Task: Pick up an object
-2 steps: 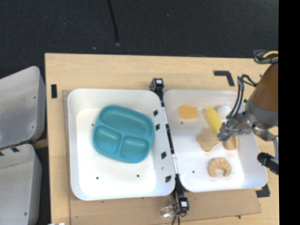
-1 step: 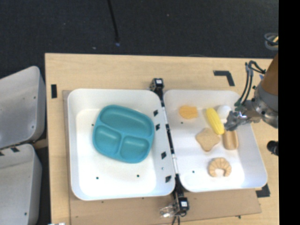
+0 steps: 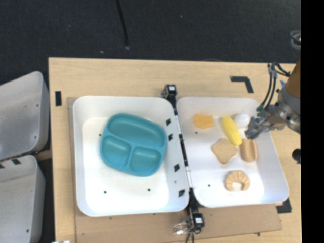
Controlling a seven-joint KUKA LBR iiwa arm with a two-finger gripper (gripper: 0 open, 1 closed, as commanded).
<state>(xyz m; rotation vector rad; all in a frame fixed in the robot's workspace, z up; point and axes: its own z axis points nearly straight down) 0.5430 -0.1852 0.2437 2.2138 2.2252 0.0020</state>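
The gripper (image 3: 252, 130) was seen low over the right bin (image 3: 268, 186), near its 2 o'clock corner, the arm having been brought in from 3 o'clock. How far the gripper stood open could not be told, and nothing could be made out in its hold. The corn cob (image 3: 232, 129) lay just beside it at 9 o'clock, its long axis run from 11 to 5 o'clock. The bread roll (image 3: 248, 150) lay just below the gripper at 6 o'clock, its long axis close to 12–6. A small white object (image 3: 242, 118) was seen at the gripper's 11 o'clock. The toast slice (image 3: 224, 150), the orange disc (image 3: 203, 121) and the croissant (image 3: 237, 180) lay farther off. The corn cob or the bread roll was judged the likeliest target. A teal divided plate (image 3: 133, 144) was seen in the left bin (image 3: 86, 186).
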